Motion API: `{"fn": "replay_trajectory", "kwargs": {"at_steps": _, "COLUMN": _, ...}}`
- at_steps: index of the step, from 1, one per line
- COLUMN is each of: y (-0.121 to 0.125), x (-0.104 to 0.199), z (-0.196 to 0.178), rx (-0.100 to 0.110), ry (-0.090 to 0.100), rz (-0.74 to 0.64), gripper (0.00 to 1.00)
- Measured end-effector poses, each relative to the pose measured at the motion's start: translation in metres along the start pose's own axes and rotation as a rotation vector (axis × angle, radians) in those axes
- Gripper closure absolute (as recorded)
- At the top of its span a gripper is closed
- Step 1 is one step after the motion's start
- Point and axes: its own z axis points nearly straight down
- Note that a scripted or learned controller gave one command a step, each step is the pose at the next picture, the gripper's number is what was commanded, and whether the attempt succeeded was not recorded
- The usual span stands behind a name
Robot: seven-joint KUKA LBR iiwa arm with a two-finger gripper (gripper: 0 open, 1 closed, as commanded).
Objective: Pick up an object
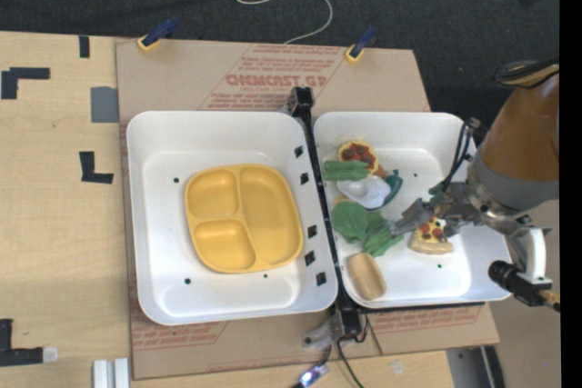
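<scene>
Fingers (420, 215) sit spread and empty beside the pizza slice toy (430, 238); we judge crowding green leaves (362, 225) could foul the grasp.

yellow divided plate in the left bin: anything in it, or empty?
Empty. The yellow plate lies flat in the left bin; all three compartments show bare yellow.
</scene>
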Motion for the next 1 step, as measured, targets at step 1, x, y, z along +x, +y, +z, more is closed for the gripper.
{"fn": "replay_trajectory", "kwargs": {"at_steps": 1, "y": 0.0023, "x": 0.0006, "z": -0.0068, "rx": -0.013, "ry": -0.002, "rz": -0.004, "gripper": 0.00}}
